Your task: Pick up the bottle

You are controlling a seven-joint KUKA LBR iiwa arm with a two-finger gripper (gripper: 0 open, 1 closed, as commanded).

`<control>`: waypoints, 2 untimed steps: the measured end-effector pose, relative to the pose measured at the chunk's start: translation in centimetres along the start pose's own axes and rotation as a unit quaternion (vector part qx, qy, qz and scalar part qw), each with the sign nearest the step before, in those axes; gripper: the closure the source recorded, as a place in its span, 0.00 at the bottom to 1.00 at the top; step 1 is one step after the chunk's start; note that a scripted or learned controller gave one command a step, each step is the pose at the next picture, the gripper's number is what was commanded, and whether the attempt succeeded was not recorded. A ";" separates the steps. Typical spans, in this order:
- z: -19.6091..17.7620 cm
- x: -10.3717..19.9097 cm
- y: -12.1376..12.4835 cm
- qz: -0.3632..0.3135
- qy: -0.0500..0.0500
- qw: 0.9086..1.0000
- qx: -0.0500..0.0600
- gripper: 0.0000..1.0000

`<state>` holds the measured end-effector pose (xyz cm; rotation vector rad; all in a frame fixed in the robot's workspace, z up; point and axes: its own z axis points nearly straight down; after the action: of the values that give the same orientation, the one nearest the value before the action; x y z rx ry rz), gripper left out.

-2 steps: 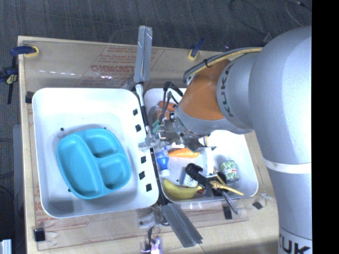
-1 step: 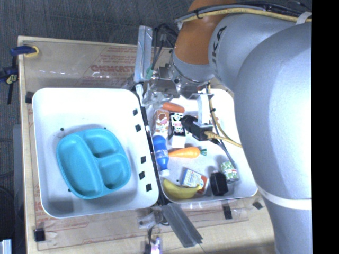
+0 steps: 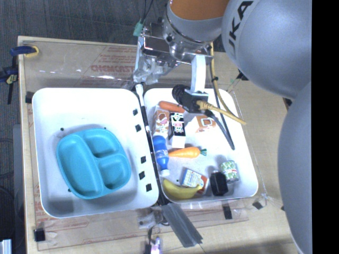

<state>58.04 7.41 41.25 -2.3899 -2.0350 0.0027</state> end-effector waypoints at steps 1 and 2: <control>-2.9 -1.8 -2.8 0.182 -0.001 0.983 0.001 1.00; -3.7 -1.5 -2.8 0.176 -0.003 0.984 0.005 1.00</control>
<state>55.04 6.38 44.94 -2.7081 -1.5800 0.0190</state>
